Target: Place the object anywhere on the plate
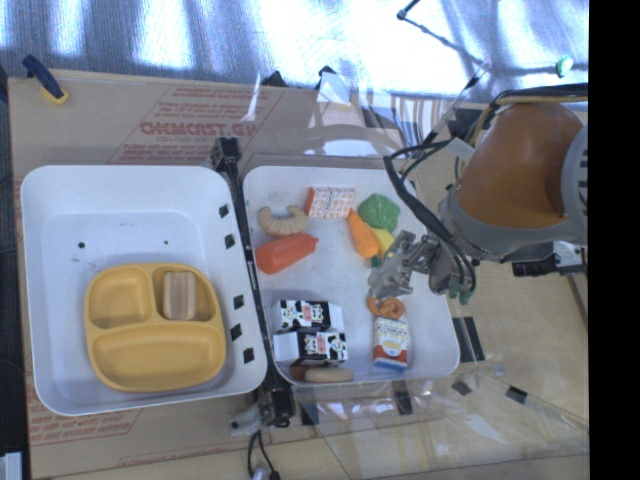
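There, a tan slice (upright oblong) in the yellow plate's small compartment.

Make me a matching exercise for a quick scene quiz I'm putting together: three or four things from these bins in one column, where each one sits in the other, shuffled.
Things:
1. yellow plate
2. tan block
3. juice carton
4. tool

Places:
A. right bin, near front corner
B. in the plate's small upper-right compartment
C. above the right bin, by a pretzel
D. left bin

Pairs: 1-D, 2-B, 3-A, 4-C
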Available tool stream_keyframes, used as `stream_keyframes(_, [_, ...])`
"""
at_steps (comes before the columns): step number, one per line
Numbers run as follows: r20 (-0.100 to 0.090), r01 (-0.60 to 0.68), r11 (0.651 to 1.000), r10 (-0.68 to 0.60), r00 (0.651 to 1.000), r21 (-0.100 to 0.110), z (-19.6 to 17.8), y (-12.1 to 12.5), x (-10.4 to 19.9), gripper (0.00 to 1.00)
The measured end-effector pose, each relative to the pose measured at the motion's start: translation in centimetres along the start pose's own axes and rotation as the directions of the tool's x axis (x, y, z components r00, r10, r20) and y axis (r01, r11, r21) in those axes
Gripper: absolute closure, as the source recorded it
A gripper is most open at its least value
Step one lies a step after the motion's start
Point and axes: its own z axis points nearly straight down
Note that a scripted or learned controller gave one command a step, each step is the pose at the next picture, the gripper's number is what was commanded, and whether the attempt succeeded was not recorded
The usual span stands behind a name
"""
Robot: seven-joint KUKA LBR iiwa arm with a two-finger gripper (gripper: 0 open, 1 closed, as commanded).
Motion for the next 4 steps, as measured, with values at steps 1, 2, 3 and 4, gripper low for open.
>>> stream_keyframes(1, [0.003, 0.216, 0.976, -0.216, 0.976, 0.0, -0.1, -3.7, -0.2, 1.0])
stream_keyframes(2, [-0.001, 0.304, 0.953, -0.304, 0.953, -0.002, 1.0, -4.8, -0.5, 1.0])
stream_keyframes(3, [0.001, 0.531, 0.848, -0.531, 0.848, -0.001, 1.4, -5.0, 0.0, 1.0])
stream_keyframes(4, [0.005, 0.746, 0.666, -0.746, 0.666, 0.002, 0.7, -4.4, -1.5, 1.0])
